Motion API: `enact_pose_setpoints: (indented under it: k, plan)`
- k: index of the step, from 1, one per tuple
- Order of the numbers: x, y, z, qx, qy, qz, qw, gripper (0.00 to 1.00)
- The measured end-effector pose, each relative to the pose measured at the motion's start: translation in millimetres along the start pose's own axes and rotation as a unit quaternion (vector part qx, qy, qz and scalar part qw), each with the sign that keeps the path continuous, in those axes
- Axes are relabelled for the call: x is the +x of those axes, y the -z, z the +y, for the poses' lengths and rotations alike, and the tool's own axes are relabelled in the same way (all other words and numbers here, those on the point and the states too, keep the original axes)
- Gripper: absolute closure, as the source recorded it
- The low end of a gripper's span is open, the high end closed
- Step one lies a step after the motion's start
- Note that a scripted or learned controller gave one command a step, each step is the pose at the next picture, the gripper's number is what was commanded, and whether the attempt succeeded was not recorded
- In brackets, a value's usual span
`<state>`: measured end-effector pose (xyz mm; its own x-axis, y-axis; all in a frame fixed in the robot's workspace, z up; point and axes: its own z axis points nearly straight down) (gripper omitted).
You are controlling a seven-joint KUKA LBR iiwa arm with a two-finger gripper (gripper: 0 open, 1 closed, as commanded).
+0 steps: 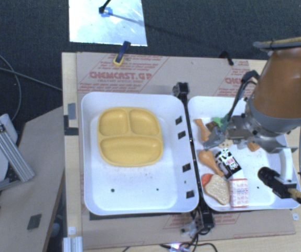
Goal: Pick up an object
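Camera view looks down at a slant on the surface, a brown board printed with red lettering, which bears two shallow white bins side by side. Left bin holds a yellow divided plate with three compartments, lying flat in its upper half. Right bin holds a scatter of small toy foods. Reaching in from the right, the grey arm with its orange band hangs over the right bin, and its end effector sits low over the bin's upper left part, just beside the items there; whether it is released or clenched cannot be told, and nothing can be seen grasped in it. Near it lie an orange drumstick-like piece, a brown piece and a green piece, partly hidden. Below these lie an orange carrot-like piece, touching a small black-and-white carton. Nearer the bin's front edge are a slice of toast resting over a red piece, and just beside it a red-and-white box. Beyond the board, a shiny sheet lies on the dark floor.
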<state>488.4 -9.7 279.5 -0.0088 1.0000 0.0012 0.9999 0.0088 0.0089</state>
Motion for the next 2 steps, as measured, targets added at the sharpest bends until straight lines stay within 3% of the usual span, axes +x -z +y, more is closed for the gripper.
enact_pose_setpoints:
  k: [1, 2]
  plan:
    - [-19.8, -100.5, -4.5, 0.008, -0.005, -0.001, 1.0000, 0.00]
    - [23.2, -56.2, -0.7, 0.001, 0.000, 0.000, 1.0000, 0.00]
